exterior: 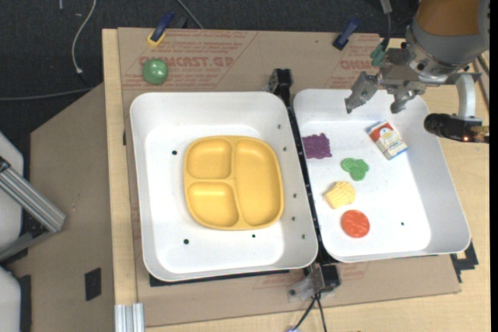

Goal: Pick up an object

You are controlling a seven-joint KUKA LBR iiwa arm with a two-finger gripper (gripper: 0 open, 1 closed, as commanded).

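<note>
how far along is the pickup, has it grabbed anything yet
Nothing looks done yet: the gripper hovers open over the back of the right bin with nothing between its fingers. The carton, purple piece, green piece, yellow piece and red disc all lie in the bin. Left to do: descend onto one, close and lift.

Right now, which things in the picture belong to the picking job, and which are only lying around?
For the job:
- gripper, above the right bin
- purple piece
- green piece
- yellow piece
- red round piece
- small red-and-white carton

Just lying about:
- yellow divided tray in the left bin
- green ball on the cardboard
</note>
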